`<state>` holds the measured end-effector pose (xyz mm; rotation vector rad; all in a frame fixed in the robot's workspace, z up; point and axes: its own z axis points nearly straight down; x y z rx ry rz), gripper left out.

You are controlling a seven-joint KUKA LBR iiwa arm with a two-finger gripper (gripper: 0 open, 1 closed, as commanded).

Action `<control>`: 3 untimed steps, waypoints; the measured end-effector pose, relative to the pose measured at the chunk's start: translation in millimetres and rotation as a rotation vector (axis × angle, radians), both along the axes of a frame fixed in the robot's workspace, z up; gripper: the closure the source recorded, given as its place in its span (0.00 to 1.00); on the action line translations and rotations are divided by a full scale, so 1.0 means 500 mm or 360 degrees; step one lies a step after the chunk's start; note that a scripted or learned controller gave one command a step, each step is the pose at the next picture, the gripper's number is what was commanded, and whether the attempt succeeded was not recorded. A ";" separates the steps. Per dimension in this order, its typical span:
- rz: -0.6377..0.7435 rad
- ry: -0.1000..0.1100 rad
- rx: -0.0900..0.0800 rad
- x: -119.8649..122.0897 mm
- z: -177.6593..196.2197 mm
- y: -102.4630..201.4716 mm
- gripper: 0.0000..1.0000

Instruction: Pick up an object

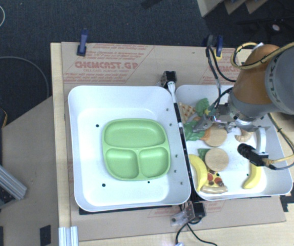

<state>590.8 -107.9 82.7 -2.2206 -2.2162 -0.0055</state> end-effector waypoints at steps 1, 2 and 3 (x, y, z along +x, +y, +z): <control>0.0012 0.0001 -0.0004 -0.133 0.212 0.152 0.00; 0.0010 0.0010 -0.0005 -0.229 0.203 0.291 0.00; 0.0002 0.0000 -0.0007 -0.223 0.224 0.284 1.00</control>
